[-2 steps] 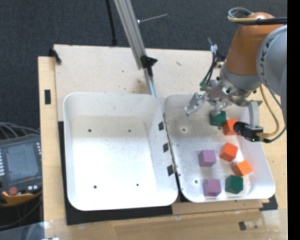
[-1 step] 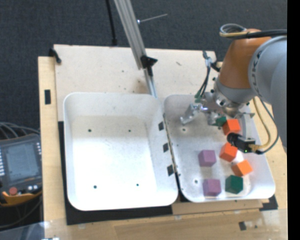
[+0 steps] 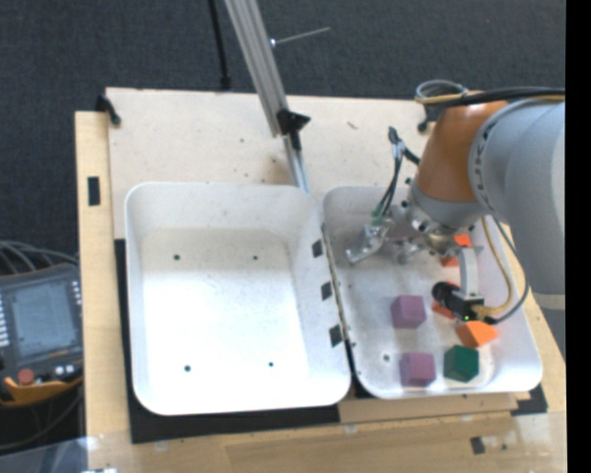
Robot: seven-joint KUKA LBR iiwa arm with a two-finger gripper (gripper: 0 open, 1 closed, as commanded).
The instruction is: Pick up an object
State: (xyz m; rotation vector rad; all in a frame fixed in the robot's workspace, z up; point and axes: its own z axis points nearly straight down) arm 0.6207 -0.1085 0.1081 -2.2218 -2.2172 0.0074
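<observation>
My gripper (image 3: 376, 244) hangs over the far left part of the right bin (image 3: 374, 382), below the arm's orange band. A purple cube (image 3: 408, 310) lies just in front of it and to its right. A second purple cube (image 3: 417, 368) and a green cube (image 3: 461, 364) sit side by side near the bin's front edge. An orange block (image 3: 478, 333) lies right of the first purple cube, partly under the arm's cables. Another small orange piece (image 3: 451, 260) peeks out beside the wrist. I see nothing held in the gripper.
The left bin (image 3: 227, 294) stands beside the right one, their walls meeting at a ridge with black clips (image 3: 327, 292). A slanted aluminium pole (image 3: 261, 67) rises behind the bins. A teach pendant (image 3: 34, 323) sits off the bench at left.
</observation>
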